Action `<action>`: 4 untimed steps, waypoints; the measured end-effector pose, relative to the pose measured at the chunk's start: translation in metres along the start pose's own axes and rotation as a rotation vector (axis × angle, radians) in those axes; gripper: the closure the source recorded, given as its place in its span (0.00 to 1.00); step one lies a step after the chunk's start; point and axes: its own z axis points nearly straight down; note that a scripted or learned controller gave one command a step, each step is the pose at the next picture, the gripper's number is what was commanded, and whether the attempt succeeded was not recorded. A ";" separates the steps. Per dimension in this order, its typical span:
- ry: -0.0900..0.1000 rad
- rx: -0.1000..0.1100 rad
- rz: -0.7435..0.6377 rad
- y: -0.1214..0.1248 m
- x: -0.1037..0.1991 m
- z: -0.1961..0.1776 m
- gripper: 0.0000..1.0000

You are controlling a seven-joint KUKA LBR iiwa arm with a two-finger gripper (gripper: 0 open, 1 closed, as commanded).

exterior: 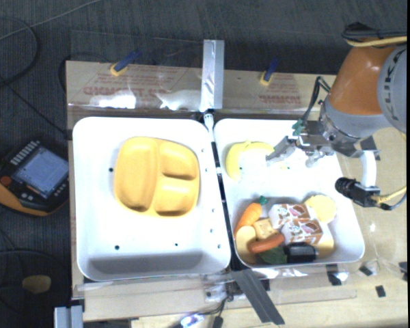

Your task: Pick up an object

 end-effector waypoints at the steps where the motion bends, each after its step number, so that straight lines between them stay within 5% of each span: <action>1: -0.009 -0.027 -0.170 -0.074 -0.031 0.094 0.00; 2: -0.002 -0.016 -0.241 -0.011 -0.043 0.124 0.00; 3: -0.001 -0.018 -0.242 -0.010 -0.042 0.114 1.00; 4: -0.003 0.000 -0.069 0.030 -0.005 0.032 1.00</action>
